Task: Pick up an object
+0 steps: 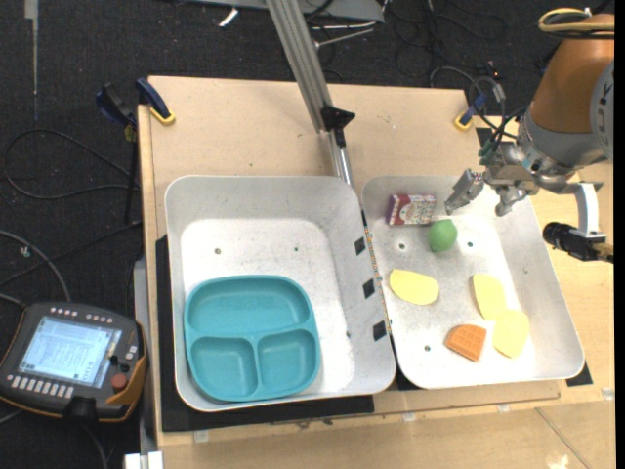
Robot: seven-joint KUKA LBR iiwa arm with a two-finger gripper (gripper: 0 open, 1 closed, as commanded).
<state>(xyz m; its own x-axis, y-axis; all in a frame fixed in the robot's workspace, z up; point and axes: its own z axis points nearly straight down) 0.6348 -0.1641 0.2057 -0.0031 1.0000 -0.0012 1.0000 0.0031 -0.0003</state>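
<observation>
The right bin (547,291) holds a small red-and-white packet (411,208) at its back left and a green ball (442,235) just in front of it. Further forward lie a yellow oval piece (414,286), two more yellow pieces (487,295) (511,333), and an orange waffle-like piece (467,341). My gripper (485,194) hangs over the back of this bin, right of the packet and up-right of the ball, its two fingers spread open with nothing between them.
A teal three-compartment tray (252,335) lies in the left bin (195,213). A slanted metal pole (305,57) crosses the bench back. Clamps (154,101) (469,115) sit at the bench's back corners. A teach pendant (68,358) lies on the floor at left.
</observation>
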